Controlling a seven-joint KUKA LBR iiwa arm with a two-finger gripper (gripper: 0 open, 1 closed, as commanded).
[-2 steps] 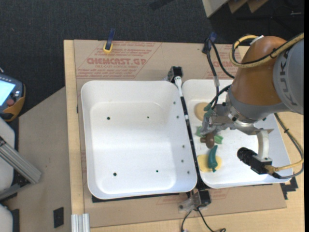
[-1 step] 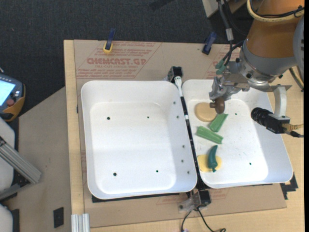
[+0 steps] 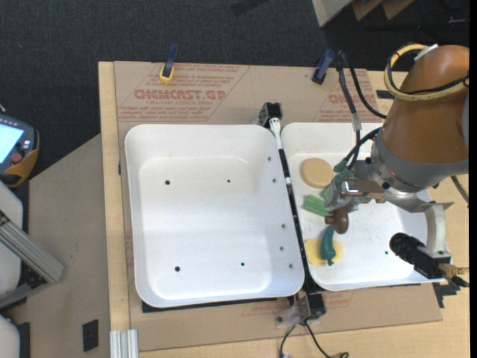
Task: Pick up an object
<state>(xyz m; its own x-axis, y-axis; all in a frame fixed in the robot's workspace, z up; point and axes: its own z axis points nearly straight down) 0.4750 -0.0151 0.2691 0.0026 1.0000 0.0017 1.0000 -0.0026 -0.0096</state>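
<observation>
Fingers: the fingers (image 3: pixel 341 216) hang low in the right bin (image 3: pixel 373 274); I cannot tell how far open they are or whether they grip anything.
Objects: a green piece (image 3: pixel 316 205) lies just left of the fingers, a teal piece (image 3: pixel 327 242) on a yellow one (image 3: pixel 330 255) just below them, a tan disc (image 3: pixel 317 173) above them.
Progress: nothing visibly lifted; the grasp and lift look still to come.
Hidden: the arm (image 3: pixel 432 118) covers the bin's right part; a dark blob at the fingers is unclear.
Left bin (image 3: pixel 149 155): well left of the fingers.

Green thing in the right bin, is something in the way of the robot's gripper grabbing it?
Nothing visible blocks it. The gripper hangs right beside the green thing in the right bin. A tan disc and teal toy lie nearby, apart.
</observation>
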